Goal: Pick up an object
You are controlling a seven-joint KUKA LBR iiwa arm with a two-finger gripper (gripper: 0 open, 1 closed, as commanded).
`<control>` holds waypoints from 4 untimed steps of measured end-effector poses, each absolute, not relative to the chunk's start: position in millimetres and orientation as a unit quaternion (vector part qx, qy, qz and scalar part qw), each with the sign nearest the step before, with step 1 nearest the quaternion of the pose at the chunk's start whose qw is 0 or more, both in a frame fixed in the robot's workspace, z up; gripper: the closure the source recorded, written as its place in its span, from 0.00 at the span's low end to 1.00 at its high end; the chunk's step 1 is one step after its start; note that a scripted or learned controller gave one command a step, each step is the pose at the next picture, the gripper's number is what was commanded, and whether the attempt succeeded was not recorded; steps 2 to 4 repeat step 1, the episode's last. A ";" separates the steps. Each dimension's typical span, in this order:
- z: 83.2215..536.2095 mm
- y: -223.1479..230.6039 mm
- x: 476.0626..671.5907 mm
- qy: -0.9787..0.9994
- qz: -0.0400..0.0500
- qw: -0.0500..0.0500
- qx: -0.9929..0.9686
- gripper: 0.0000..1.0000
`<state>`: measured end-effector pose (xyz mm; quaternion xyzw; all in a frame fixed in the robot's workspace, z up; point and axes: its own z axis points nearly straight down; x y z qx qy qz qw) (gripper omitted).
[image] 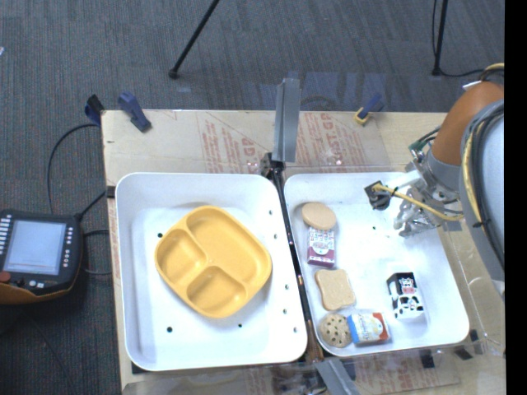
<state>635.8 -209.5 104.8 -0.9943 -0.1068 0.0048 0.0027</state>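
Observation:
The right bin [428, 257] holds several items. A round tan biscuit [318, 216] lies near its left wall, with a maroon snack packet [321, 246] just below it. Further toward the front are a slice of toast [335, 289], a chocolate-chip cookie [334, 329] and a small blue and orange packet [368, 327]. A black-and-white cow-print carton [406, 295] stands at the front right. My gripper [408, 219] hangs over the bin's upper right part, apart from all of these, well above the carton and to the right of the biscuit.
A yellow divided plate [212, 259] lies in the left bin [136, 303]. A grey upright post [286, 126] stands behind the seam between the bins. A teach pendant [37, 249] rests on the floor at far left. Bare white floor of the right bin [370, 253] lies between my gripper and the snacks.

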 end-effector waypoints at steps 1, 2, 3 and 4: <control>113.6 -210.1 635.1 -0.107 0.006 0.003 -0.994 1.00; 113.6 -210.1 635.1 -0.107 0.006 0.003 -0.994 1.00; 113.6 -210.1 635.1 -0.107 0.006 0.003 -0.994 1.00; 113.6 -210.1 635.1 -0.107 0.006 0.003 -0.994 1.00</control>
